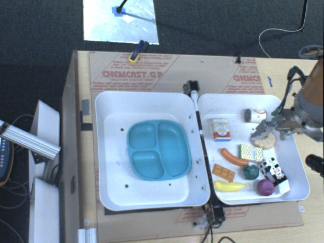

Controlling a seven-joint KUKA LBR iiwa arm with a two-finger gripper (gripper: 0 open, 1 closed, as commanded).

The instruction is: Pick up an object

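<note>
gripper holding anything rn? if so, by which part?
Cannot be told. The gripper sits low in the right bin, over a pale round item, and nothing is visibly between its fingertips.

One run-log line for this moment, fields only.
arm: over right white bin | gripper: above round beige cookie, nothing seen held | left white bin: blue divided plastic tray | pick: not done

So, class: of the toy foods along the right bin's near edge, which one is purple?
The round purple plum, lying right of the yellow banana and below the dark green piece.
</note>
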